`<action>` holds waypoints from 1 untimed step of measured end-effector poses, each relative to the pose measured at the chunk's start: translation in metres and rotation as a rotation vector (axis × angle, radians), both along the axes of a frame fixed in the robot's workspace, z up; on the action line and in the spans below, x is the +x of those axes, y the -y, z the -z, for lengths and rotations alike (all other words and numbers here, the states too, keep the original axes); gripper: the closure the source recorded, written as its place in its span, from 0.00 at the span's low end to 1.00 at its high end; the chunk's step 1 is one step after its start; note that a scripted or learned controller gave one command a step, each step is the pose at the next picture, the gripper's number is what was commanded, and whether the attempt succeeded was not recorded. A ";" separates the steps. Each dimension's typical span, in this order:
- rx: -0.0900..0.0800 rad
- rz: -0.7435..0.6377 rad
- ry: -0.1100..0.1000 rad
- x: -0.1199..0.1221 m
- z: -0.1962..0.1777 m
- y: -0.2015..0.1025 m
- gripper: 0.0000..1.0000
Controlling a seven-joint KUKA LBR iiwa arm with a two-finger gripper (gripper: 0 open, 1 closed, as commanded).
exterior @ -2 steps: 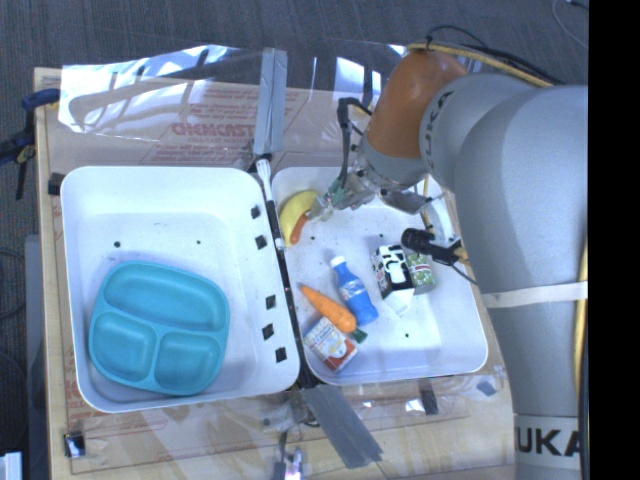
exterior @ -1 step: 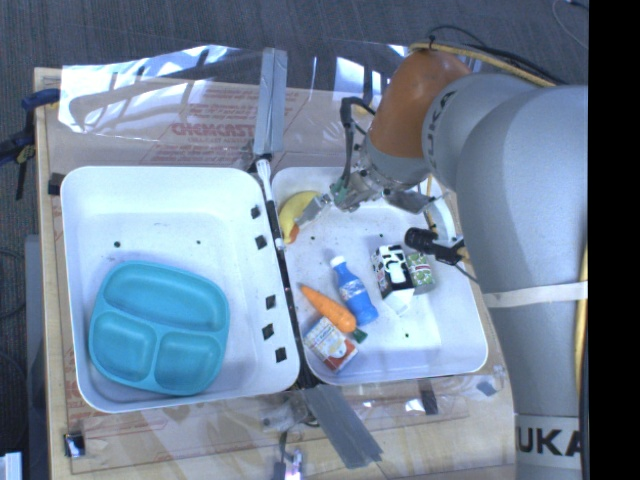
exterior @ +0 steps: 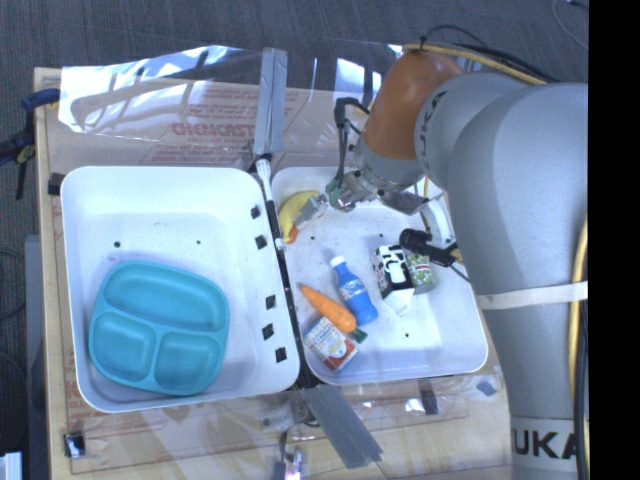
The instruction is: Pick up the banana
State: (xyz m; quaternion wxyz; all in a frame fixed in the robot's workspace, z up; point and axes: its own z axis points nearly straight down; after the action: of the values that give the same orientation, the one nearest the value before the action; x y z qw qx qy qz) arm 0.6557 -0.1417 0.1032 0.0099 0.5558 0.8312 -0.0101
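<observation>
Hand (exterior: pixel 324 204) beside banana (exterior: pixel 293 215), right bin (exterior: pixel 440 334) far corner.

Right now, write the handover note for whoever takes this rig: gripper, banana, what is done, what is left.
Gripper: low over the far left corner of the right bin, right beside the banana. Its grip state cannot be told from this view.
Banana: lies in that corner against the wall between the bins, apparently not lifted.
Nearby: carrot, blue bottle and a small carton at mid-bin, apart from the banana. A blue tray sits in the left bin.
Done: the arm is at the banana.
Left: confirm a grasp, then lift it.
</observation>
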 end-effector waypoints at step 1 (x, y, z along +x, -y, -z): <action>-0.008 -0.043 0.005 0.001 -0.002 -0.003 0.00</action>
State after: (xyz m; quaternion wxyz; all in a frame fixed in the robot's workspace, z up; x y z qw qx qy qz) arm 0.6567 -0.1382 0.1048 0.0145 0.5378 0.8429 -0.0116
